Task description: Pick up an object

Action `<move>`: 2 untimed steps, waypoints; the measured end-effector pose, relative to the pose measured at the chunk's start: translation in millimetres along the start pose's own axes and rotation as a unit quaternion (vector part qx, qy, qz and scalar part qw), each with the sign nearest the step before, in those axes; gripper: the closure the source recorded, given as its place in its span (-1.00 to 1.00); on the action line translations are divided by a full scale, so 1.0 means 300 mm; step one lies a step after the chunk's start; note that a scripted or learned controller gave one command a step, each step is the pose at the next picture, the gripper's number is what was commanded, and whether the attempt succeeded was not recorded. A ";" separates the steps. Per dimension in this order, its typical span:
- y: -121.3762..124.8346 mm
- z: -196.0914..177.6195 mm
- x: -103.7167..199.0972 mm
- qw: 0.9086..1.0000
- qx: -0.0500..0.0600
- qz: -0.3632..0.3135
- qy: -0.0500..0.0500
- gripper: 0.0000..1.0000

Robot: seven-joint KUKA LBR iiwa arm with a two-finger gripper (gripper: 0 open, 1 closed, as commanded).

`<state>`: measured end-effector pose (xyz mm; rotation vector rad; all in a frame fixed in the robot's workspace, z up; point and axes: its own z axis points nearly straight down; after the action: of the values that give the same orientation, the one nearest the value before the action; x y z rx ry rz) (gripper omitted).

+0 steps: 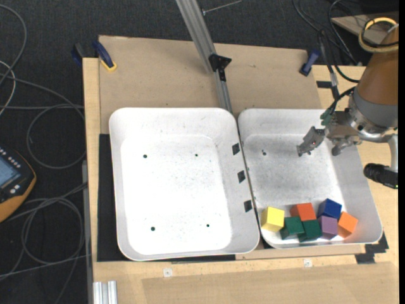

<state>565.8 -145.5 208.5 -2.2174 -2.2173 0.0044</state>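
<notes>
**Gripper above right bin, nothing in hand; blocks clustered at lower edge**

The gripper (323, 141) hangs over the upper part of the right bin (278, 170), at the right of the frame; its fingers (308, 143) stand spread apart and nothing lies between them; the arm (380, 75) enters from the upper right.

The candidate objects sit well apart from the gripper, packed along the bin's lower rim: a yellow block (274, 218) at the left end, two green blocks (302, 228) beside it, a red block (305, 210) behind these, then a blue block (330, 208), a purple block (330, 225) and an orange block (347, 223) toward the lower right; most appear to touch a neighbour. The left bin (177, 182) carries no blocks.

Assessment: the step in hand is the approach, with no grasp yet made. The yellow block looks the soundest choice, its left face being free; the descent should be centred on it, the fingers aligned to span free faces, not to wedge against a neighbouring block; the bin wall close below leaves little room, so closing along the rim's direction seems safer.
</notes>
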 end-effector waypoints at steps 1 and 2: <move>-0.030 0.188 0.019 1.000 0.001 0.000 0.000 -1.00; -0.033 0.365 0.022 1.000 0.001 0.000 0.000 -1.00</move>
<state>555.2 -138.8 99.1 -2.2166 -2.2162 0.0057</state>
